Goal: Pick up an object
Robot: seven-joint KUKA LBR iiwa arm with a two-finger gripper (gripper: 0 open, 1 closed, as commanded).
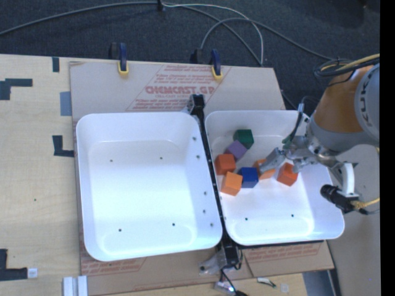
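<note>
The right bin [308, 224] holds several small blocks in its left half. A green block [244, 137] lies farthest back, with a purple block [236, 150] just in front of it. Two orange blocks [225, 163] [231, 183] sit near the divider, and a blue block [249, 176] is beside them. My gripper [276, 161] reaches down into this bin from the right. Its tip is right over a small orange piece [266, 169], which it partly hides. A red-orange block [287, 175] lies just right of the tip.
The left bin [142, 227] stands beside the right one, with a black divider clamp [197, 103] at the back between them. Both bins rest on a cardboard sheet [173, 82] held by two clamps. Cables run behind the bench.
</note>
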